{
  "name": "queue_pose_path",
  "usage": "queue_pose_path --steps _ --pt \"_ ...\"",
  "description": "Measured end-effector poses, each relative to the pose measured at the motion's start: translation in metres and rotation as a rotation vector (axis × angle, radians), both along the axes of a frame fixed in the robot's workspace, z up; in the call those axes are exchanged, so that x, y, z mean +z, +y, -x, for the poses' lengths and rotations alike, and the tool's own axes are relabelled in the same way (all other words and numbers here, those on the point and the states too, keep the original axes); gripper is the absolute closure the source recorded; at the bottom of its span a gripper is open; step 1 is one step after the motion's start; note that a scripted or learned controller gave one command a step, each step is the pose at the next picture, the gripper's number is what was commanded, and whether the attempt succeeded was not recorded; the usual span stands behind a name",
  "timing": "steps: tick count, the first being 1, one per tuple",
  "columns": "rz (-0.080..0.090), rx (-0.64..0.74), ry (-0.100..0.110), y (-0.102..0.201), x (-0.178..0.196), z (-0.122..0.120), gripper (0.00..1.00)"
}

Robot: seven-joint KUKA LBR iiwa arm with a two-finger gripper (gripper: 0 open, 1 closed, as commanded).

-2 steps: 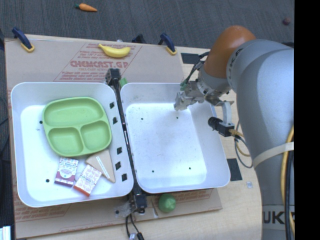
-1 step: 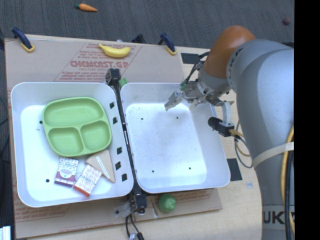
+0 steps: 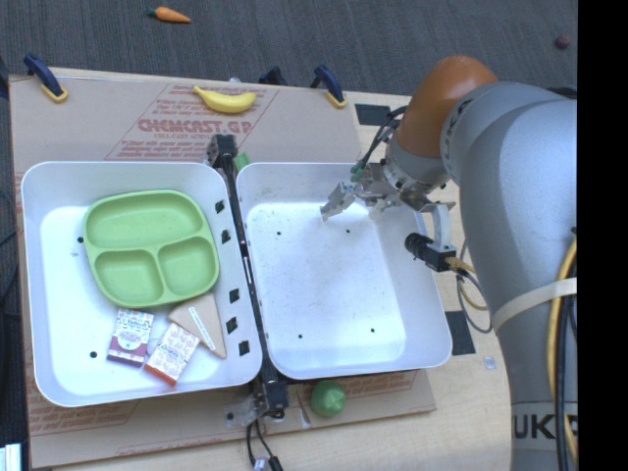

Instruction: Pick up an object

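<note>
A grey arm with an orange band reached in from the right, its bulk covering the right rim of the right bin [image 3: 294, 356]. The gripper [image 3: 339, 204] hung over that bin's upper part, close to the far wall, pointing left toward the divider between the bins. Its fingers looked spread apart with nothing between them.

Below and to the left of the jaws the right bin's white floor lay bare, giving wide open room down to the near wall. Its far rim sat just above the jaws.

Every pickable object lay well to the left of the jaws, past the divider, in the left bin [image 3: 39, 292]. A green divided tray [image 3: 147, 243] filled that bin's middle. Near its lower edge, close together, sat two small printed packets [image 3: 132, 337] [image 3: 174, 351] and a tan wedge [image 3: 199, 327].

Outside the bins, a toy banana [image 3: 226, 97] lay on the cardboard up and left of the jaws, and a green ball [image 3: 329, 397] sat far below them, just past the right bin's near rim. A carrot [image 3: 172, 14] lay on the floor beyond the bench.
</note>
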State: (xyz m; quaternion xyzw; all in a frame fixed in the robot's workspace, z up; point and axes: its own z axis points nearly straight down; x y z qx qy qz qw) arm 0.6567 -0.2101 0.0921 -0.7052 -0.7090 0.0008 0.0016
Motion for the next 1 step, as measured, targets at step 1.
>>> queue_pose_path --steps 1 --pt "-0.001 0.002 0.0 0.0007 0.0108 -0.0007 1.0"
